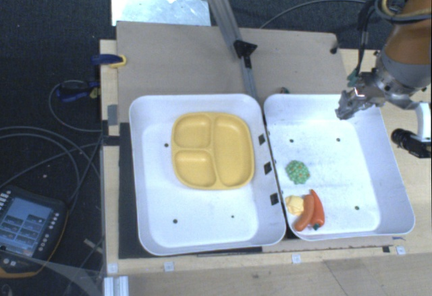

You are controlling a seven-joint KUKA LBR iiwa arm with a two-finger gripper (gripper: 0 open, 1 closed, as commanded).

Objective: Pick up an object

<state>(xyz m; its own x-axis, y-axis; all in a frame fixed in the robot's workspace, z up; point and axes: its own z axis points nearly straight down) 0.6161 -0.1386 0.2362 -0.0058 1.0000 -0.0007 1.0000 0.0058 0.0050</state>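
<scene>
Hovering over the right bin (pixel 378 153), my gripper (pixel 351 107) hangs near its far edge; whether it is apart or together, I cannot tell. Nothing is clamped in it. The carrot (pixel 312 210), the yellow piece (pixel 294 204) touching it and the broccoli (pixel 297 170) lie near the bin's front left corner. The tray (pixel 211 150) sits in the left bin (pixel 152 220), probably too broad to grasp.

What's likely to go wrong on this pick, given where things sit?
1. The carrot, the yellow piece and the broccoli are clustered; the first two touch, so a grasp may nudge or drag a neighbour.
2. They lie near the right bin's left wall, which could block a finger.
3. The gripper hovers at the far end, so a long approach remains.
</scene>
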